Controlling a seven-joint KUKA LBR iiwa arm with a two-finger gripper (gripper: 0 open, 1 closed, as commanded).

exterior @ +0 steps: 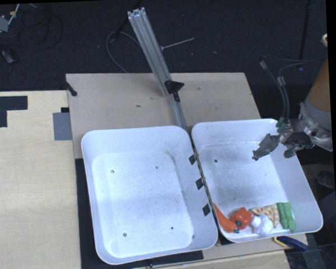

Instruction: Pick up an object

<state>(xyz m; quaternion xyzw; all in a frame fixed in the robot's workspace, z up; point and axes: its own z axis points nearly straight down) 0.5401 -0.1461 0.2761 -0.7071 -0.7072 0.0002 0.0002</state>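
The arm reaches in from the right; its gripper hovers above the right bin's right side, fingers spread, holding nothing. Objects crowd the near edge; the far floor is open.

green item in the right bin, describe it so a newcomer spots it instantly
Find the right bin of the two white ones and follow it to its near edge, where a small pile sits. The green item is the rightmost piece there, beside a white lump and an orange piece; nothing else is green.
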